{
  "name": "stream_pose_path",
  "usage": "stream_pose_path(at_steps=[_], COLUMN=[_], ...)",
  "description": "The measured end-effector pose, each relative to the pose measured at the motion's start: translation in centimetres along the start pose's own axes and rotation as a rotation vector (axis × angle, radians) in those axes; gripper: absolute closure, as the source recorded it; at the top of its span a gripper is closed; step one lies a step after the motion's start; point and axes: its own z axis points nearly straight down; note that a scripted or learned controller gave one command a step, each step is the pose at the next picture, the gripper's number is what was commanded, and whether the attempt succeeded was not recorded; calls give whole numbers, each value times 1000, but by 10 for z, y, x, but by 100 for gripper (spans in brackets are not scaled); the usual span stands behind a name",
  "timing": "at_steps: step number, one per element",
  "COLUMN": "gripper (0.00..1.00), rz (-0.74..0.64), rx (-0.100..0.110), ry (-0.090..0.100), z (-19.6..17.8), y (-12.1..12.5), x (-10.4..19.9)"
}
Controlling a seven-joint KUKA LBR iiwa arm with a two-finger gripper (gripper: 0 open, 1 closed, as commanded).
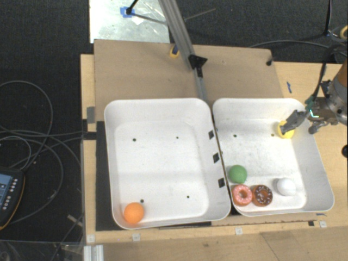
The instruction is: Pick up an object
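Orange ball (134,212), green ball (237,173), white ball (285,187), pink donut (242,195) — brown donut (262,195), yellow object (285,130), white bins (163,109).

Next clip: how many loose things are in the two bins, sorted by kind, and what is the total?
Balls: 3, orange, green, white
Doughnuts: 2, pink, brown
Yellow thing under the tool, kind unclear: 1
Total: 6

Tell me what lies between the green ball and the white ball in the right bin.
In the camera view, a pink donut and a chocolate donut lie between the green ball and the white ball, slightly nearer the bin's front edge.
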Motion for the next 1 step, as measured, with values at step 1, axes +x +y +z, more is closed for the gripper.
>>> stream_pose_path(at_steps=[1], gripper=[0], rz=[0], rx=[-4], ry=[-1], z=[-2], y=[1], x=[0])
